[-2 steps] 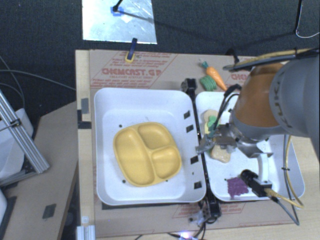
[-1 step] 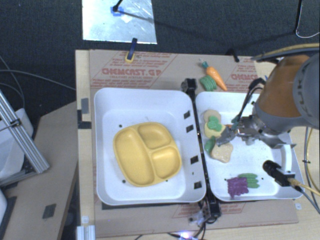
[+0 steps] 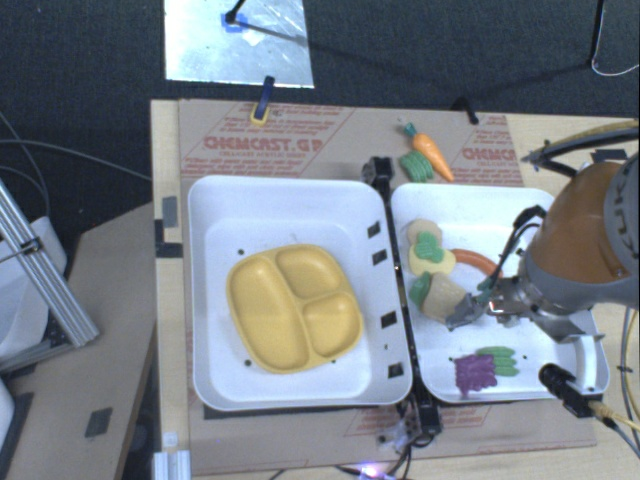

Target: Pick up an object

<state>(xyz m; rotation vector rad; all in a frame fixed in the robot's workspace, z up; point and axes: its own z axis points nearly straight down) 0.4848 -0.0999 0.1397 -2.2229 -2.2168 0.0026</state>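
Arm: grey, orange-banded, reaching in from the right, low over the right bin [image 3: 590, 363]; much of its body cut off at the frame edge. Gripper [image 3: 463, 317]: dark fingertips just beside a tan, green-tipped toy piece [image 3: 437, 294]; whether they are spread or closed cannot be told. Right bin contents: pale round piece with green top [image 3: 427, 248], orange carrot-like piece [image 3: 472, 260] partly hidden by the arm, purple grape cluster [image 3: 475, 372], green pod [image 3: 499, 360]. Left bin [image 3: 215, 268]: yellow three-compartment tray [image 3: 293, 306], smooth plastic. Behind the bins: toy carrot [image 3: 430, 150] on cardboard.
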